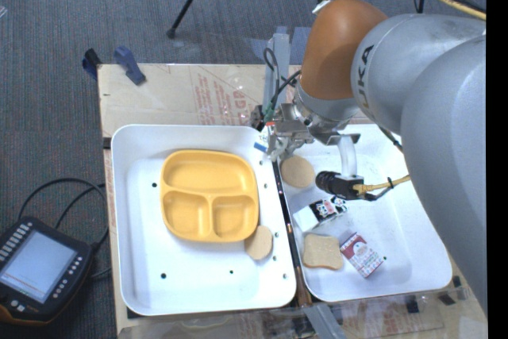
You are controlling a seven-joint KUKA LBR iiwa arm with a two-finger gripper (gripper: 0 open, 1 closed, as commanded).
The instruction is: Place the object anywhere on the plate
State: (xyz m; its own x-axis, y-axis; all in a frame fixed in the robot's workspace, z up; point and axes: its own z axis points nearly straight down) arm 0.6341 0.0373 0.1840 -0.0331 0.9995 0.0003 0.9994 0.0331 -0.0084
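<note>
The yellow three-compartment plate (209,194) lies in the left bin (135,250). A round tan cookie-like piece (259,243) rests on the bin floor, touching the plate's lower right corner. A second round tan piece (298,171) lies in the right bin (413,250) near the divider. My gripper (277,144) hangs over the divider between the bins, just left of and above that second piece. I see nothing held in it.
The right bin also holds a bread slice (321,252), a black and white packet (328,209) and a red and white box (362,255). A black cable connector (337,184) hangs from the wrist above the packet. The large grey arm covers the right side.
</note>
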